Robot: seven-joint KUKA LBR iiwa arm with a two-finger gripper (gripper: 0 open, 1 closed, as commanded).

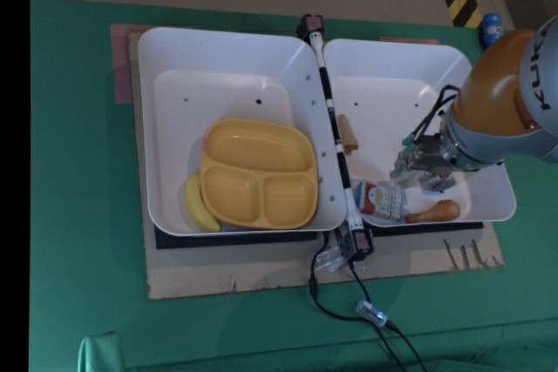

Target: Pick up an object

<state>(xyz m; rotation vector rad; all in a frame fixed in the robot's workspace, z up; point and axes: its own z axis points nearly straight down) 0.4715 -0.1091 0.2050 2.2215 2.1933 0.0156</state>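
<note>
gripper (421, 172): low in right bin (392, 70), finger state unclear
carton (381, 199): just beside, toward front edge
drumstick (433, 211): front corner, near

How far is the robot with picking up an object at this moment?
Done: the tool is down in the right bin, above the carton and drumstick. In hand: nothing that I can see. Left: grasp and lift one; the carton, drumstick and stick all lie on the bin floor.
</note>
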